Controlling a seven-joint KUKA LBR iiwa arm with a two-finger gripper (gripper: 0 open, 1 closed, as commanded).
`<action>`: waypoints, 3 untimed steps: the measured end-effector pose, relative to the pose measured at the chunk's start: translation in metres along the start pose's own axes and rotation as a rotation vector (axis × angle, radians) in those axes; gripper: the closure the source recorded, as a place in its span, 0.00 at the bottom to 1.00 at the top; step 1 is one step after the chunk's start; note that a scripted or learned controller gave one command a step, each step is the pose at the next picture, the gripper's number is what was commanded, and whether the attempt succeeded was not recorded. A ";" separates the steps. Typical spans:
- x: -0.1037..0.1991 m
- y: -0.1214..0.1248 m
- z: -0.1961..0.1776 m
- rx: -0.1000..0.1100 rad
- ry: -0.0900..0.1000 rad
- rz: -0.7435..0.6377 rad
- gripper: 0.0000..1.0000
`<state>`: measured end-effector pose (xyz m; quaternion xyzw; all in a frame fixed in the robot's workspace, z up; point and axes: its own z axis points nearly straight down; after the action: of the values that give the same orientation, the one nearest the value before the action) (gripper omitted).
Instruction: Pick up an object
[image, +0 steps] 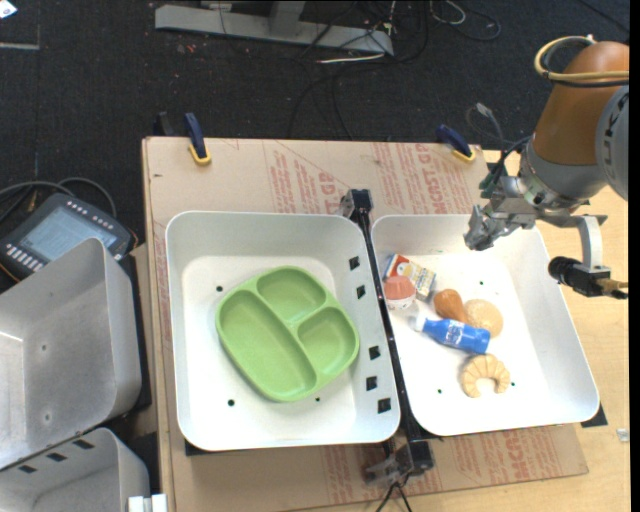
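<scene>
The right bin (560, 345) holds several toy foods in a cluster: a blue bottle (455, 334), a croissant (485, 375), a round bun (484, 316), an orange drumstick-like piece (448, 301) and a red-and-white carton (400, 280) by the divider. My gripper (480, 236) hangs over the bin's far edge, above and to the right of the cluster, apart from every object. Nothing shows between its dark fingers.
The left bin (190, 300) holds a green divided plate (288, 331). A black clip (359, 203) sits at the far end of the divider between the bins. Grey containers (60, 340) stand at the left of the bench.
</scene>
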<state>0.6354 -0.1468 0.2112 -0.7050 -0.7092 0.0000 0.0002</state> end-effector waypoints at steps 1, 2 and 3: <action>0.047 0.002 -0.004 0.000 0.001 0.000 1.00; 0.102 -0.011 0.002 0.002 0.001 -0.001 1.00; 0.147 -0.021 0.003 0.002 0.001 0.000 1.00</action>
<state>0.6137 0.0003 0.2077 -0.7049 -0.7093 0.0005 0.0011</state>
